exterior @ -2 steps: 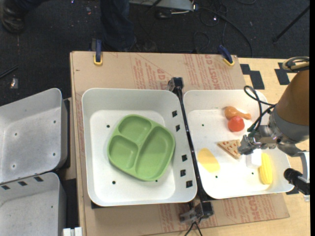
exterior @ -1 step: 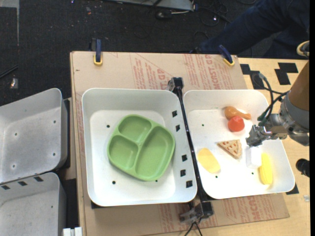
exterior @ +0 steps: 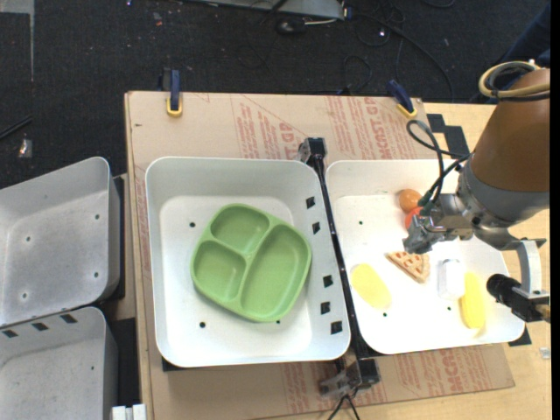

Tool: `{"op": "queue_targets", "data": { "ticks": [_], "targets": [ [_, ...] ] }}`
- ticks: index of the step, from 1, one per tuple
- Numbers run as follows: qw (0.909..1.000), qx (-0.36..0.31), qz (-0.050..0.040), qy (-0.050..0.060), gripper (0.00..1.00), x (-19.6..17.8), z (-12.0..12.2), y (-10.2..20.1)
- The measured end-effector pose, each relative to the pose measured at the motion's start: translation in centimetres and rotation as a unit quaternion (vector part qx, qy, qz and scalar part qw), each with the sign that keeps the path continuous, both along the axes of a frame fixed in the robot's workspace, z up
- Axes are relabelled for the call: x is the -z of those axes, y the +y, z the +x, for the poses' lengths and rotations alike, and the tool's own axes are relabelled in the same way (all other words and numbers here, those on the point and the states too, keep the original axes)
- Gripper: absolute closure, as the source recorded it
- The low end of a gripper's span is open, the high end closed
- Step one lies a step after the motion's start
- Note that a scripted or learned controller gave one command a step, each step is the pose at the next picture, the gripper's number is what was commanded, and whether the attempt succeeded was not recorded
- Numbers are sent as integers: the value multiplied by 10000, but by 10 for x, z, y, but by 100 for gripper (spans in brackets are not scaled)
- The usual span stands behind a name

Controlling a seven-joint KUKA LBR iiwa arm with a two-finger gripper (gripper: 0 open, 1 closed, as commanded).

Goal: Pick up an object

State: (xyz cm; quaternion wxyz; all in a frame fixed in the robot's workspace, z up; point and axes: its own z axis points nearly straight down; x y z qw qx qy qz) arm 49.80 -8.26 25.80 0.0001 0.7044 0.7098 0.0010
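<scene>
The right bin (exterior: 372, 182) holds several small items. A pizza-slice toy (exterior: 412, 265) lies near its middle, with a small orange ball (exterior: 408, 199) behind it. A flat yellow oval (exterior: 370, 286) lies at the front left, a yellow banana-like piece (exterior: 472, 301) at the front right, and a small white block (exterior: 450, 276) between them. My gripper (exterior: 419, 238) hangs over the bin just behind the pizza slice and in front of the orange ball. I see nothing held in it.
A green divided plate (exterior: 252, 261) lies in the left bin (exterior: 171, 344). A black divider (exterior: 328, 243) runs between the bins. The grey and orange arm (exterior: 516, 147) covers the right bin's far right corner. White lids (exterior: 52, 234) lie left of the bench.
</scene>
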Motion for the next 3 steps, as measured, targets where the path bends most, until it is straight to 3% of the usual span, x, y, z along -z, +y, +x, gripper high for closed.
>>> {"op": "queue_targets", "data": {
  "ticks": [2,3],
  "targets": [
    [10000,-2,-1,-1,100,1,38,106],
    [10000,-3,-3,1,100,18,68,159]
  ]
}}
